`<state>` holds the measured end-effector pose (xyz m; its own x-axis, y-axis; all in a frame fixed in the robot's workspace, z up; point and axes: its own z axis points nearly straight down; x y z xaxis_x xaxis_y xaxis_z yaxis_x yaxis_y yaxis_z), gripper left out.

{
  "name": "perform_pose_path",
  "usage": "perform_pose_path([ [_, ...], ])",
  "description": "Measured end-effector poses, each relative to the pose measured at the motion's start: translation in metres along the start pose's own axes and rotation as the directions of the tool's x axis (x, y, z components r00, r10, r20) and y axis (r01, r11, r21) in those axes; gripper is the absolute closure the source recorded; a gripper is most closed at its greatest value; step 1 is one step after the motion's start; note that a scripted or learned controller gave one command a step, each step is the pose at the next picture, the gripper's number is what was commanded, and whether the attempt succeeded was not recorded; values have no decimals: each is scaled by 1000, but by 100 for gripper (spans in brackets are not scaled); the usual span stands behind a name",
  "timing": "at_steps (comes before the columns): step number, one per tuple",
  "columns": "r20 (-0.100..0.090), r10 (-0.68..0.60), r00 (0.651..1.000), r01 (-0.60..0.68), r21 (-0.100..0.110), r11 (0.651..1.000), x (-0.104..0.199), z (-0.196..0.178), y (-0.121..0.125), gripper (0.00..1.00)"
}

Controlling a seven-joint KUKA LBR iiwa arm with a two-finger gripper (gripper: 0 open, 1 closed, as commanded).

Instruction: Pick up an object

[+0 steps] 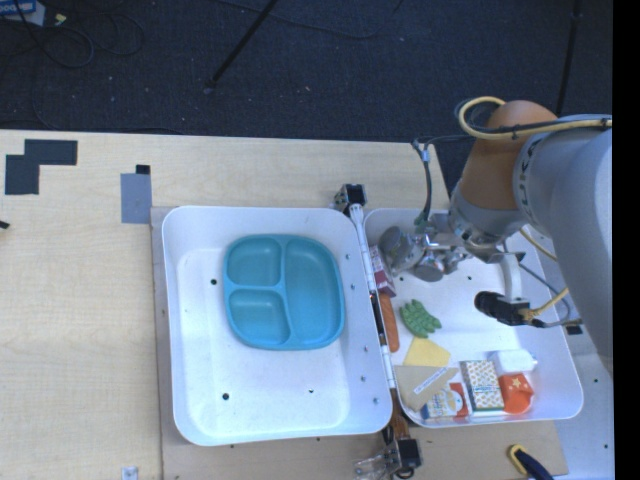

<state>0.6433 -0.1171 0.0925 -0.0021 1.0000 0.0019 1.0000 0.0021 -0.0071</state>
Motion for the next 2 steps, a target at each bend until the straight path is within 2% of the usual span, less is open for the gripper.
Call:
perform_pose_path([
  [1, 10, 3, 1000, -3, -3, 1000, 12, 4, 1, 0],
  [2, 13, 4, 1000, -4, -5, 1000, 14, 4, 1, 0],
])
